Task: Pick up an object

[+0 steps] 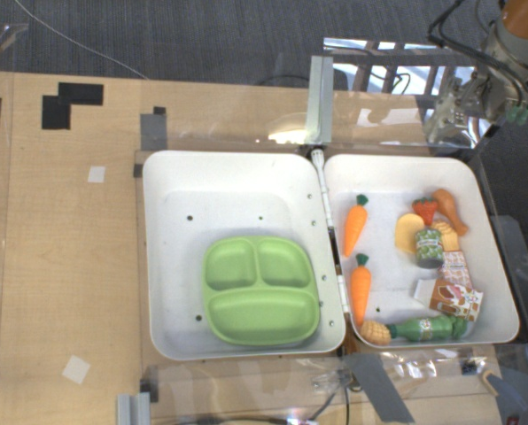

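Note:
The right bin (384,171) holds several toy foods. One carrot (354,225) lies near the divider and a second carrot (361,287) sits below it. A yellow piece (407,231), a brown drumstick (448,211), a small can (429,248) and a printed box (456,289) cluster at the right side. A green bottle (430,328) and a corn piece (375,332) lie along the near wall. My gripper (459,118) hangs beyond the bin's far right corner, above the bench, with nothing visibly in it.
The left bin (171,237) bears a green divided plate (260,289). A metal frame (320,96) stands behind the bins. A tiny white block (423,288) rests beside the box. The arm (516,11) enters from the top right.

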{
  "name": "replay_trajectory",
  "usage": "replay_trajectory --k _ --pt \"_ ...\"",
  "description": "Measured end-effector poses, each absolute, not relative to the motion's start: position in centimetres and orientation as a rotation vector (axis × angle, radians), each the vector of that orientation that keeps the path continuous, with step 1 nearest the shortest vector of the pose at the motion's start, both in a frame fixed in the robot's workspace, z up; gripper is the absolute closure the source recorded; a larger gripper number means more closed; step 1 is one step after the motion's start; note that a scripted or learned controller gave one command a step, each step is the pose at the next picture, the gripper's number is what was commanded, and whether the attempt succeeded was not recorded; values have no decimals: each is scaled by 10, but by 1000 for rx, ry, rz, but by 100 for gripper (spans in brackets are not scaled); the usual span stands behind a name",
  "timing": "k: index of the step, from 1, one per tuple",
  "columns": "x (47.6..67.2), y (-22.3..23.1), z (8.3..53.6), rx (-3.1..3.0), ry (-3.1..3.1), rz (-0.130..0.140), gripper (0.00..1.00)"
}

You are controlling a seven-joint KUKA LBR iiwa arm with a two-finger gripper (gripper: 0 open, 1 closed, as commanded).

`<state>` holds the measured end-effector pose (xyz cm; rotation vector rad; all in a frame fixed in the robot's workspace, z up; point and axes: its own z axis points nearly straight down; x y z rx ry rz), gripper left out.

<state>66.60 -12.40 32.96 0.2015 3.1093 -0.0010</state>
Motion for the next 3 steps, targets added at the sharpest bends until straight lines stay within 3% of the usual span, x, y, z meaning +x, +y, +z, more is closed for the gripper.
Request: replay_trajectory --k 1,2,3 --pt "571 -142 313 845 3016 1 100" --pt "487 -205 315 1031 2956 -2 100" --pt "491 -202 327 1013 2953 0 100"
